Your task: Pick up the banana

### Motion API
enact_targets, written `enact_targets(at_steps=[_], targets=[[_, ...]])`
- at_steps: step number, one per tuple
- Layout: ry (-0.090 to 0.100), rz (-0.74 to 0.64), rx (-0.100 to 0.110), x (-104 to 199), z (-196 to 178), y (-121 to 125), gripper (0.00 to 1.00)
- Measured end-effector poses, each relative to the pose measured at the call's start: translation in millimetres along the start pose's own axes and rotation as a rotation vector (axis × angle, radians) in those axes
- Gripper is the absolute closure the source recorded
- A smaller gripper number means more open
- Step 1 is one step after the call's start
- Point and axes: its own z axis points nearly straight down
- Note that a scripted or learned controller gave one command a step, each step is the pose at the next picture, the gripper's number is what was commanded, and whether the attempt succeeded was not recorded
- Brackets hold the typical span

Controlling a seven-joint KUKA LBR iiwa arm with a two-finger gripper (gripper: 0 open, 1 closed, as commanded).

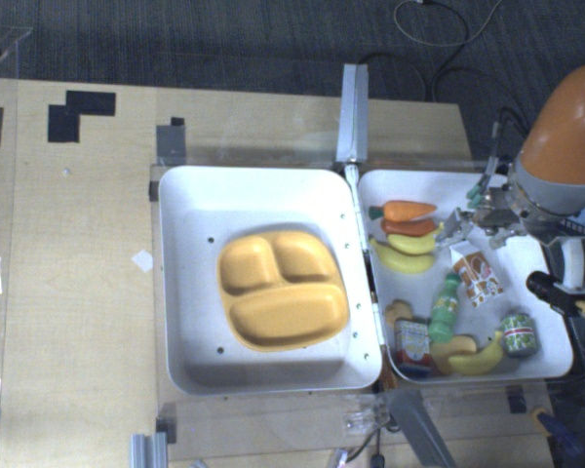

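Nearest me, at 5 o'clock in the right bin [556,364], I see a banana [476,357] beside a can [518,334] and a green bottle [445,307]. A second banana [406,256] lies at the bin's 10 o'clock, under a carrot [409,211]. My jaws [460,224] hover just right of it; I cannot tell their state. The left bin [185,291] holds a yellow tray [281,291].

one yellow banana [407,253] lies flat near the top left of the right bin [556,359]; a second banana [476,357] lies curved near its front edge.
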Motion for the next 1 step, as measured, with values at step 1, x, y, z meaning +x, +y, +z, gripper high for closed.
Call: enact_targets(at_steps=[1], targets=[[0.001, -0.003, -0.002, 0.4, -8.8, 2.1, 1.00]])
